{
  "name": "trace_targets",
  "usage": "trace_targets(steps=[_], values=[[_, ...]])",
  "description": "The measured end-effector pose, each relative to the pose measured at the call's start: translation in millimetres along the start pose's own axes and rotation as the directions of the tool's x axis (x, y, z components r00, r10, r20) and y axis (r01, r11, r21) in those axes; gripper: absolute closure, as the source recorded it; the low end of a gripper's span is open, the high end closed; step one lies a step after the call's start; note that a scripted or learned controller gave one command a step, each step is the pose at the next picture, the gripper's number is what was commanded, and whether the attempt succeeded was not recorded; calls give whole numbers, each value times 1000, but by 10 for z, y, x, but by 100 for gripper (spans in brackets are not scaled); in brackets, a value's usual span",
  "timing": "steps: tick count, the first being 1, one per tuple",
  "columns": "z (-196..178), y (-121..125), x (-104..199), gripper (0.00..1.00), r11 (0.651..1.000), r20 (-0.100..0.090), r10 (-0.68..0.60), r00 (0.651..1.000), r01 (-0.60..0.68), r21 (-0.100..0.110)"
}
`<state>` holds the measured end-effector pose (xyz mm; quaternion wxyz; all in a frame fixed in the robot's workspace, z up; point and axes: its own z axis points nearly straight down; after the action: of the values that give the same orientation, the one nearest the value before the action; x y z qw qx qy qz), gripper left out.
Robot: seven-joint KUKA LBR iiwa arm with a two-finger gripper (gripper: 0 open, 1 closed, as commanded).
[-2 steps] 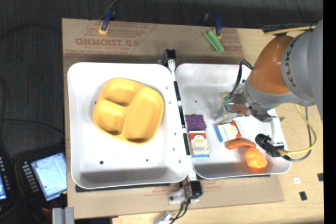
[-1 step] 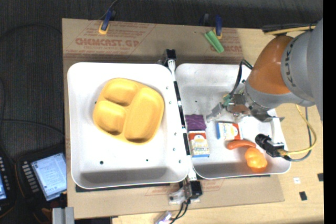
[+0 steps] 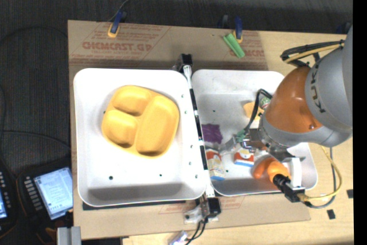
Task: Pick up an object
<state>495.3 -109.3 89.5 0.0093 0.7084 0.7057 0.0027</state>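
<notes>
The right bin (image 3: 229, 80) holds several small items: a purple piece (image 3: 211, 133), a red and white packet (image 3: 214, 161), a small red and blue box (image 3: 244, 157), an orange rounded object (image 3: 265, 168) and a yellow bit (image 3: 249, 107) half hidden by the arm. My gripper (image 3: 248, 142) hangs low over the middle of this bin, under the orange wrist (image 3: 289, 109), just above the small box and right of the purple piece. The wrist hides most of the gripper. I see nothing held.
The left bin (image 3: 86, 123) holds a large yellow three-part tray (image 3: 140, 119). A green marker (image 3: 234, 45) and two blue clamps (image 3: 117, 22) lie on the cardboard behind the bins. Yellow and black cables (image 3: 304, 51) loop at the right. A tablet (image 3: 50, 192) sits at the lower left.
</notes>
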Motion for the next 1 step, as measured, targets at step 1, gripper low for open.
trace_targets(steps=[1], values=[[-100,10,10,100,1000,-3,-1,1000,1,1]])
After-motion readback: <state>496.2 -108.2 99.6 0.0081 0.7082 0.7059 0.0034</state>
